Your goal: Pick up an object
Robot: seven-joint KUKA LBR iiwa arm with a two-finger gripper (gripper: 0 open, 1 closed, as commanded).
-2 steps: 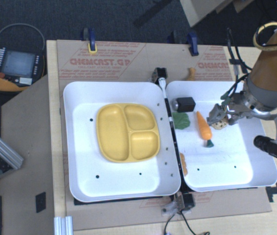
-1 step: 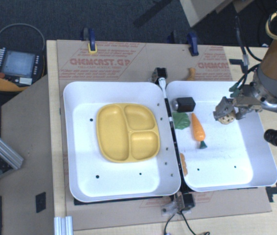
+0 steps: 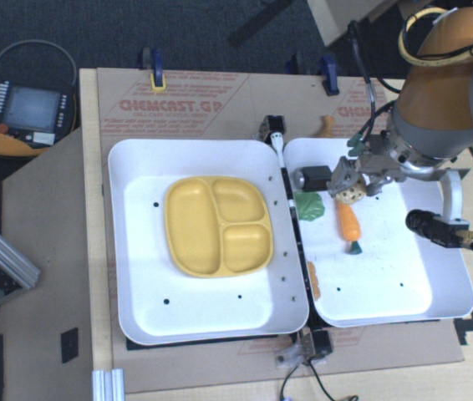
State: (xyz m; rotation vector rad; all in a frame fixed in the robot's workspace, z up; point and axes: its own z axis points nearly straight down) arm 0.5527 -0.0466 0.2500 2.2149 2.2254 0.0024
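Gripper [image 3: 347, 192] is seen low over the right bin [image 3: 404, 303], near its upper-left part, at the top end of a toy carrot [image 3: 348, 222]. Whether anything is clasped cannot be told, since the wrist hides that area. A small speckled object [image 3: 353, 195] is seen right at the tip, but its nature cannot be made out.

The step in hand is judged to be the approach to a grasp. It would be done well if the descent were kept straight and the carrot were taken across its narrow width rather than along its length, with the green piece [image 3: 309, 205] beside it left undisturbed. The bin's left wall lies close by, so little sideways room is available.

The carrot is orange, with a small green tip at its lower end, and lies flat on the bin floor, pointing toward the camera. In the left bin [image 3: 136, 291] a yellow divided plate [image 3: 218, 225] is set.
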